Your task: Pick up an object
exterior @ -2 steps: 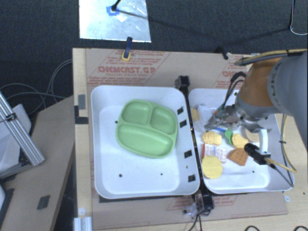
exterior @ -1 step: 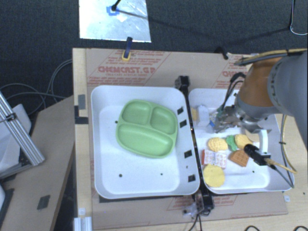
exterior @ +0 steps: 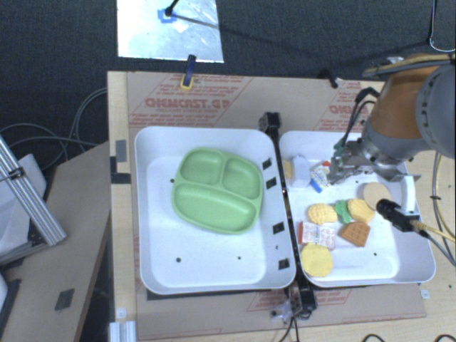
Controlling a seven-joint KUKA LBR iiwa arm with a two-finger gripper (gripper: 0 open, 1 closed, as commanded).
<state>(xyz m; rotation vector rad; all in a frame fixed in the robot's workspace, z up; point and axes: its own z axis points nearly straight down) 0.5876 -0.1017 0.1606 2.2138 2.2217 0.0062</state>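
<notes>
Objects for picking lie together in the right bin [exterior: 410, 258]: a round yellow piece [exterior: 317, 260] at about 7 o'clock in that bin, a small packet with red print [exterior: 318, 234] just above it, a yellow waffle-textured piece [exterior: 321, 213] above that, a green piece [exterior: 343, 209] and a yellow lumpy piece [exterior: 360, 209] toward the middle, a brown waffle piece [exterior: 356, 233] below them, and a pale tan disc [exterior: 375, 192] at roughly 3 o'clock. At the bin's 11 o'clock sit a white piece [exterior: 300, 168] and a small blue-and-white item [exterior: 317, 182]. The end effector [exterior: 340, 167] is low over the upper part of the right bin, right beside the blue-and-white item; I cannot tell whether it is open or closed, or whether it touches anything. The grey arm [exterior: 420, 116] with its orange band crosses the bin's 1 o'clock corner, and a black cable fitting [exterior: 394, 215] hangs over the bin's right side, near the tan disc. The left bin [exterior: 160, 262] holds a green divided plate [exterior: 217, 190], well apart from the cluster. A black divider strip [exterior: 279, 191] runs between the bins. Both bins rest on a cardboard sheet [exterior: 192, 102] on the surface, with a yellow-and-blue clamp [exterior: 188, 72] at its 12 o'clock edge and a shiny square sheet [exterior: 169, 18] beyond it.
</notes>
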